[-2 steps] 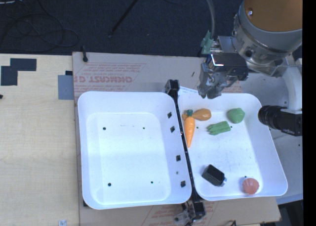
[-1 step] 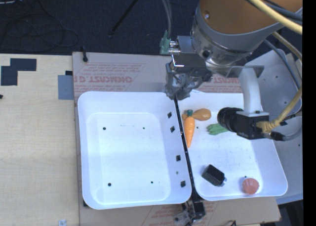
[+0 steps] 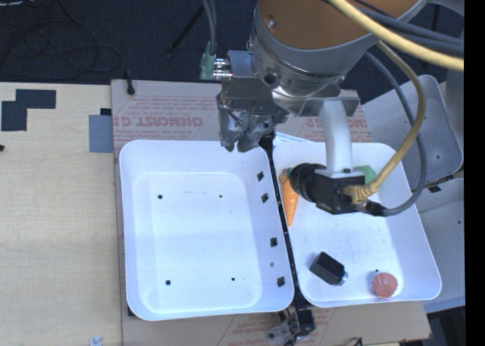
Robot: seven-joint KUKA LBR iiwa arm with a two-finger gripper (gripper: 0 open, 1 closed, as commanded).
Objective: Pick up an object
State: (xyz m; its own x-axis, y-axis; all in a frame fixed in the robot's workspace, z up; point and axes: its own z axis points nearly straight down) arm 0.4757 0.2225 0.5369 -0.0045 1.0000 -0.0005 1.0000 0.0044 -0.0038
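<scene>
My gripper [image 3: 244, 140] hangs high over the far end of the divider between the two white bins, close to the camera. Nothing shows between its fingers. In the right bin [image 3: 413, 250] an orange carrot-like piece [image 3: 289, 196] lies along the divider. A black block [image 3: 328, 268] rests near the front, and a small pink-red ball [image 3: 384, 284] lies to its right. A green object [image 3: 367, 173] peeks out behind a black camera unit [image 3: 324, 185] mounted on a white post.
The left bin [image 3: 195, 238] sits beside the right one on a cardboard sheet [image 3: 163, 117]. The arm's big orange and grey body [image 3: 333, 11] covers the far part of the right bin. A yellow cable [image 3: 402, 155] loops down over the right bin.
</scene>
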